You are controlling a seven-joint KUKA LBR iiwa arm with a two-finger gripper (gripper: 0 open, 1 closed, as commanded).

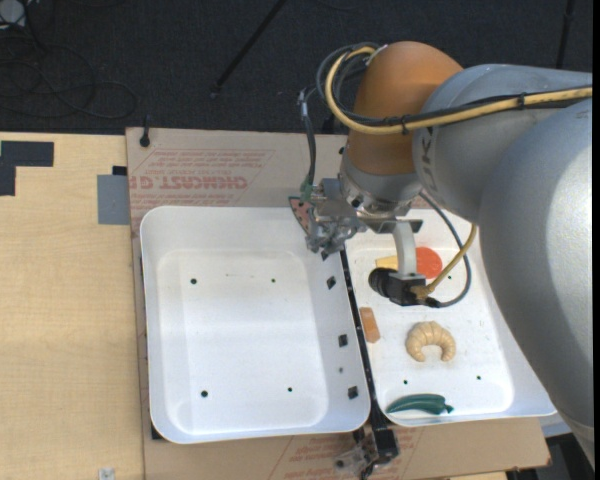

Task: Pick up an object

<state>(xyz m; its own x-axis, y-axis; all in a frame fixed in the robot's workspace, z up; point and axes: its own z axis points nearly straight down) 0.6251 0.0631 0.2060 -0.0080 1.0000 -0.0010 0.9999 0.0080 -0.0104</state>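
Observation:
The right bin [500,388] holds a tan croissant-shaped piece [431,341], a small brown block [370,325] by the divider, a dark green curved piece [420,404] at the front edge, and an orange-red round piece [429,261] with a bit of yellow [384,262] beside it. My gripper [325,230] hangs over the far end of the divider between the two bins, left of and beyond all these pieces. Nothing shows under it.
The left bin [155,298] lies beside the right one, sharing a raised divider [342,338] with black clips. The grey arm covers the right bin's far right part. Cardboard [210,173] lies under both bins.

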